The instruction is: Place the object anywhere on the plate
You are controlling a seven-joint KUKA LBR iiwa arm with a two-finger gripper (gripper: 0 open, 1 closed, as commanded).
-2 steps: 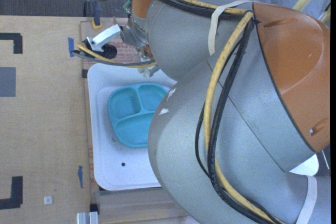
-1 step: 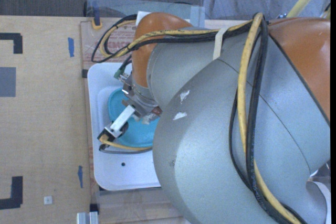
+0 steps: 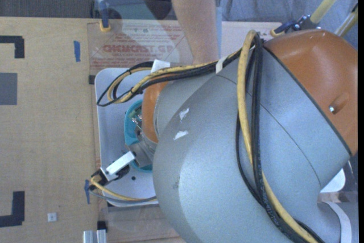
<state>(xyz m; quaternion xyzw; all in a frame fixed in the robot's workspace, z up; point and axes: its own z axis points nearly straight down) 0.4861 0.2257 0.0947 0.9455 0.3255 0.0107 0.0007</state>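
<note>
plate (image 3: 132, 122) looks teal, sits in white bin (image 3: 108, 122) at left, mostly hidden under grey arm (image 3: 227, 168); object itself hidden, so handling is a guess; gripper state: cannot tell; a person's forearm (image 3: 196, 25) reaches in at far side.

Bench (image 3: 45, 139): light wood top, fills the left side. Black angular marks (image 3: 12, 45) w/ a grey square sit at far left, a strip of blue tape (image 3: 77, 52) to their right. Clear plastic sheet (image 3: 139, 42) w/ red lettering lies flat at the top, orange clamp (image 3: 104, 24) on its left corner. Below it, a white bin (image 3: 108, 122) rests directly on the bench, largely covered by the arm.
</note>
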